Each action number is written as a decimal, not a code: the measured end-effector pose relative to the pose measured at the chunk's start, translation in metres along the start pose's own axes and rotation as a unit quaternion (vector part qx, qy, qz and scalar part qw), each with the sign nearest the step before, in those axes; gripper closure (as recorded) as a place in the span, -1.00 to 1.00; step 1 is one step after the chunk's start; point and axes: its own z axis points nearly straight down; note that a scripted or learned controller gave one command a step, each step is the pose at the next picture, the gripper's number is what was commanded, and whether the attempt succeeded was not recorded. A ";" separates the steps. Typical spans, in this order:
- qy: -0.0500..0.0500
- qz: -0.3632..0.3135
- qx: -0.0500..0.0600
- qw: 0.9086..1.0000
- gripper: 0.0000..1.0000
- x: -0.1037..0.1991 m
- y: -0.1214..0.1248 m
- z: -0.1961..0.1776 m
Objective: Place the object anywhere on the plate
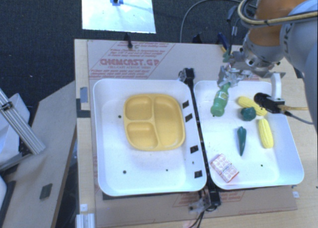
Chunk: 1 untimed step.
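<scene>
The yellow three-compartment plate (153,121) lies in the left white bin (112,172). My gripper (227,80) is over the far-left part of the right bin (283,172). A light green bottle (219,102) hangs tilted just below it, its neck between the fingers. The gripper is shut on the bottle's top end. The bottle is right of the divider between the bins, apart from the plate.
The right bin also holds a yellow corn cob (266,132), a second yellow piece (247,103), a small teal lump (248,114), a dark green pepper (241,140) and a red-and-white packet (224,167). Black clips (191,122) line the divider.
</scene>
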 end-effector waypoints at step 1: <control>0.001 -0.001 0.000 1.000 1.00 0.061 0.009 -0.007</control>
